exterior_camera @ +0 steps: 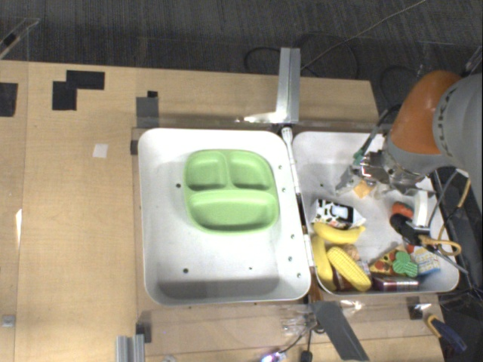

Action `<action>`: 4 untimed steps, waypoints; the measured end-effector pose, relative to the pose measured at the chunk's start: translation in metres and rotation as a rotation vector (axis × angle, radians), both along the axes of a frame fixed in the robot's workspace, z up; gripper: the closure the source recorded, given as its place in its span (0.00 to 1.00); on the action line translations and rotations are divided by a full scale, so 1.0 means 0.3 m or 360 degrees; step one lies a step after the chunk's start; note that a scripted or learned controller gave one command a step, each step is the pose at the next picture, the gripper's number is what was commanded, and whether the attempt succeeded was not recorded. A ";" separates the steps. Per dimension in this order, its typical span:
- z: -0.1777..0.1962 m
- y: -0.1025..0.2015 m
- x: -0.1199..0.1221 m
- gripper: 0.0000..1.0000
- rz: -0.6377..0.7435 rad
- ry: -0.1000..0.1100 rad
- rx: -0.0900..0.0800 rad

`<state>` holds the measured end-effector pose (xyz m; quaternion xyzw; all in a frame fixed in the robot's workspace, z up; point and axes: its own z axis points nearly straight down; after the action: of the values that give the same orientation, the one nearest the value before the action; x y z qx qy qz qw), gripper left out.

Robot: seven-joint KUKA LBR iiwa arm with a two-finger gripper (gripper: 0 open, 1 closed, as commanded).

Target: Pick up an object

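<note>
Objects for picking crowd the right bin point(324, 153): a banana point(337, 234), a corn cob point(349, 268), a black-and-white packet point(334, 213) and a small tan piece point(364, 190) at the far side. The left bin point(162, 270) holds a green divided plate point(229, 189). The tool point(364, 170) hangs low just beside the tan piece; its spread cannot be told. Likely step: approach; next calls for settling over one item.
</note>
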<state>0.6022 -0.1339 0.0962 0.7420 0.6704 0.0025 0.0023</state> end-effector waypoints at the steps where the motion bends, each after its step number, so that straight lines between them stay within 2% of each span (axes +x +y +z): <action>1: 0.040 0.003 0.007 1.00 0.0001 -0.0009 0.0001; 2: -0.019 0.093 0.000 1.00 0.0324 -0.0011 -0.0007; 3: -0.018 0.098 -0.015 1.00 0.0568 -0.0016 -0.0011; 4: 0.303 0.281 0.189 1.00 0.0112 0.0000 -0.0001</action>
<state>0.6589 -0.0495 0.1871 0.7180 0.6960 0.0025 0.0024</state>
